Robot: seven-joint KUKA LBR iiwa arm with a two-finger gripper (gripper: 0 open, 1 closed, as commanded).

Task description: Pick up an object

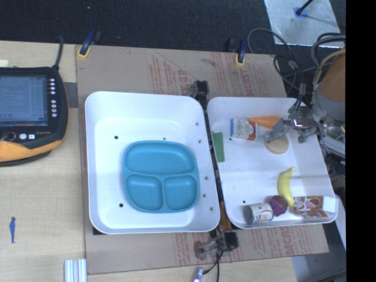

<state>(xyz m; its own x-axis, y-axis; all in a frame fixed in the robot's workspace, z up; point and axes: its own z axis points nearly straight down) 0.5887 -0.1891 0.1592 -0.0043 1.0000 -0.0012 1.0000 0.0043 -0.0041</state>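
My gripper (289, 135) hangs over the upper right part of the right bin (258, 172), its two grey fingers spread apart and open with nothing between them. Just below the fingers lies a round beige piece (277, 146). To their left lie a white packet with a blue and red label (243, 128) and an orange carrot-like piece (265, 121). A yellow banana (285, 184) lies lower in the bin. Along the bin's front wall sit a small can on its side (258, 212), a purple piece (279, 205) and a flat brown and white packet (309, 204).
The left bin (106, 122) holds a blue divided plate (160, 175). A green strip (218, 147) lies at the right bin's left wall. An orange and black tablet pendant (29, 113) rests on the bench at far left. Cables crowd the upper right.
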